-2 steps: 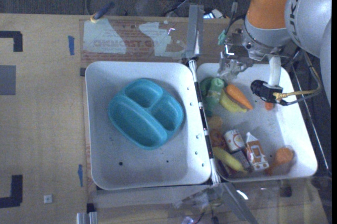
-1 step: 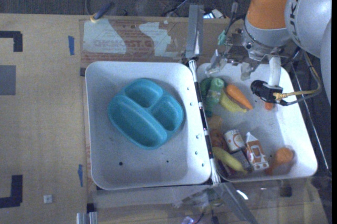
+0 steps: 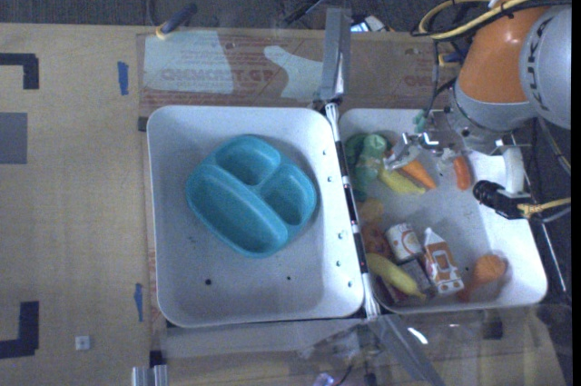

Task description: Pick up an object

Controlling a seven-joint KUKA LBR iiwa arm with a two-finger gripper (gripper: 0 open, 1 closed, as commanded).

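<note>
Gripper (image 3: 410,150): opening unclear, low over carrot (image 3: 419,173)
Arm (image 3: 508,57): enters from 2 o'clock above right bin (image 3: 531,271)

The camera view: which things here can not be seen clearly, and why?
- Gripper: too small and blurred in the camera view to tell its fingers' state or whether it touches the carrot.
- Toy food along the right bin's left wall: pieces overlap, shapes unclear.
- Arm: cut off by the right edge.
</note>
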